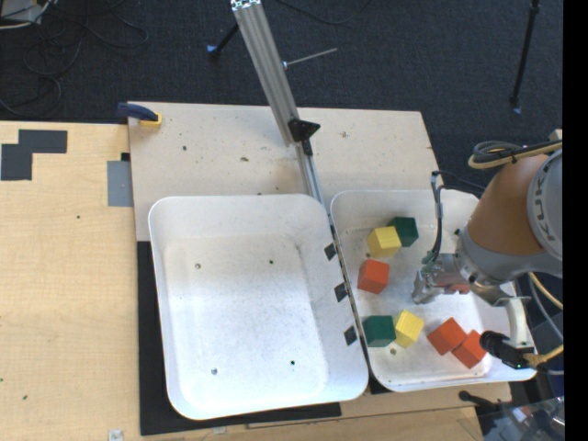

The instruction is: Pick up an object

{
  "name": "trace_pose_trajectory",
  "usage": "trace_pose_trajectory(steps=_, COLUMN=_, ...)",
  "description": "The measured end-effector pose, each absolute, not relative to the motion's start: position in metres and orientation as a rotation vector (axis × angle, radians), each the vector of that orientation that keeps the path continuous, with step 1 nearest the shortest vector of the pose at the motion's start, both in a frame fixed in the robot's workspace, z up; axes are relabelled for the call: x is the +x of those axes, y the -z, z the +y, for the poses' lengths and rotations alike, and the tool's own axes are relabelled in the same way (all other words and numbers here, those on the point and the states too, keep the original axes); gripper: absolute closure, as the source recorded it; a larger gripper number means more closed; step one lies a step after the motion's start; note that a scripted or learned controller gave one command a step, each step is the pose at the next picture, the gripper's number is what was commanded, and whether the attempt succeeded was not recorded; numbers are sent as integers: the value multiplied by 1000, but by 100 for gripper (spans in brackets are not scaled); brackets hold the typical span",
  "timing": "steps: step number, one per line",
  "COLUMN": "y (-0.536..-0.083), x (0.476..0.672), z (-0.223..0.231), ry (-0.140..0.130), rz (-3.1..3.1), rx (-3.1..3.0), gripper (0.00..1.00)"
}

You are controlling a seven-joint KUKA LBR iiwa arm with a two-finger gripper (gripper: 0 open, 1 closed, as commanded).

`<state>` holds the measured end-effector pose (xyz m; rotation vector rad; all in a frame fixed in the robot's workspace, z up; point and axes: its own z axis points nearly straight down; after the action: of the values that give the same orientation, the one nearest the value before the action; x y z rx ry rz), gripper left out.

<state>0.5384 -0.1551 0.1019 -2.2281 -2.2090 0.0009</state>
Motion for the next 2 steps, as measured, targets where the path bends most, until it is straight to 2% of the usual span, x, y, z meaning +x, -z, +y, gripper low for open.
trace_pose_trajectory(steps=2, y=-200, x=523, z=-165, ry=2, rz=-2211, rx=-2235, gripper=100)
